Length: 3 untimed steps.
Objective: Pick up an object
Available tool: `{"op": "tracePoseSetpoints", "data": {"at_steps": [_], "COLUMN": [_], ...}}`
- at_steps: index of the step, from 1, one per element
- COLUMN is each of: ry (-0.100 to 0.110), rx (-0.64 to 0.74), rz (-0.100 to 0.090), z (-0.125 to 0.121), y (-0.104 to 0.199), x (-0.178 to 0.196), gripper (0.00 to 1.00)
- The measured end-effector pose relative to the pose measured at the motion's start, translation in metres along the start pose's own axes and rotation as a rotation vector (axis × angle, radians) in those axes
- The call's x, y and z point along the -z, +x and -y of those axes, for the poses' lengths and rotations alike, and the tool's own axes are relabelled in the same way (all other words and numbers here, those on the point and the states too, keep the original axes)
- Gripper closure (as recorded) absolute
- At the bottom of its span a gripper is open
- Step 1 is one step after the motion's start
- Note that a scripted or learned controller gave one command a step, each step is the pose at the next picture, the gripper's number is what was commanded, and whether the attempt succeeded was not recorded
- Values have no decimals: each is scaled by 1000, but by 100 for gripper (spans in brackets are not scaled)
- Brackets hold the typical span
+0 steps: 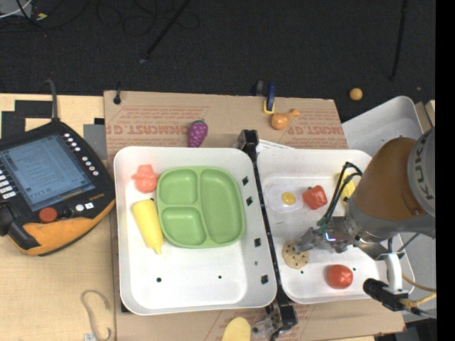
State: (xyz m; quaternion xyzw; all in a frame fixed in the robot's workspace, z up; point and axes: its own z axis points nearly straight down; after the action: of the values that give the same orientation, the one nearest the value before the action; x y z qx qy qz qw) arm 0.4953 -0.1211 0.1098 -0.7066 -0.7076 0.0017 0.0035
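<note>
Yellow lemon [237, 328] sits at the bench's 6 o'clock edge, outside the bins. Gripper [311, 241] is low in the right bin [313, 163], over the cookie [294, 254]; finger state can't be told. Tomato [339, 275] at its 4 o'clock, red pepper [314, 197] at 12.

So two bins side by side mid-frame. The left bin [142, 290] holds a divided plate [199, 207] toward its upper part, with a toy mustard bottle [148, 224] just left of it and a small toy [145, 178] at its upper left. In the right bin [313, 163]: a cookie [294, 254] lower left, a tomato [339, 275] lower middle (the gripper [313, 238] sits just above the cookie). A teach pendant [46, 187] lies at far left.
</note>
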Motion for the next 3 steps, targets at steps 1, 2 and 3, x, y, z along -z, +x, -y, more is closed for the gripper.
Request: {"op": "tracePoseSetpoints", "data": {"at_steps": [1,2,3], "ry": [-3,-7,-9], "rx": [0,-6,-9], "rz": [-1,-4,3], "z": [-1,-2,0], "y": [2,2,-10], "x": [-21,-9,43], "gripper": [0,100,100]}}
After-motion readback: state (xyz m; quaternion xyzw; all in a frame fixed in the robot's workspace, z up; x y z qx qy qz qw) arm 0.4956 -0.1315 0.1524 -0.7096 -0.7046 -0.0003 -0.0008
